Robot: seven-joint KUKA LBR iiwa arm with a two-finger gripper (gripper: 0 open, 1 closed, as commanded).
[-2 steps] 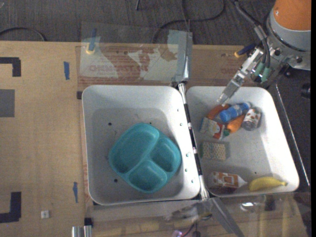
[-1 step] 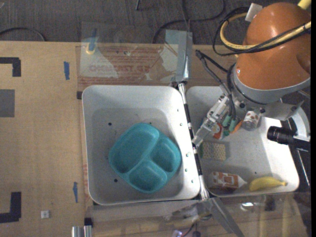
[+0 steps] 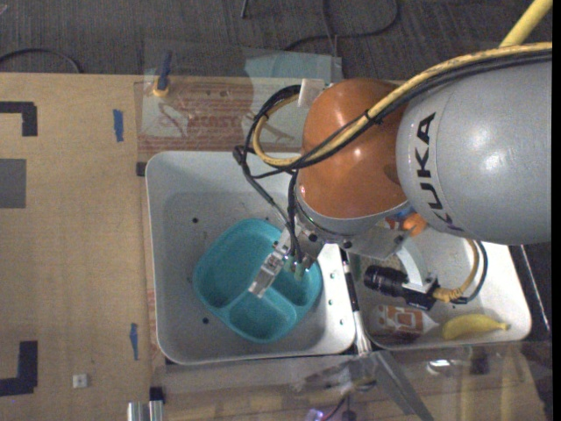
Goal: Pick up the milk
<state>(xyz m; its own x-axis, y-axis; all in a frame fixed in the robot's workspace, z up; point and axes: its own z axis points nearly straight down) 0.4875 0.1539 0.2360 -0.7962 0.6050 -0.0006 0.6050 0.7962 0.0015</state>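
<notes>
A small carton with brown and white print, probably the milk, lies in the right bin near its front edge, partly hidden by the arm's black fitting. My gripper hangs over the left bin, above the right side of a teal divided plate. Its fingers stand apart, and nothing shows between them but the plate. The gripper is well left of the carton, across the wall between the bins.
A yellow banana lies at the front right of the right bin. An orange object peeks out under the arm. The arm's big grey and orange body covers most of the right bin. Cables loop beside the wrist.
</notes>
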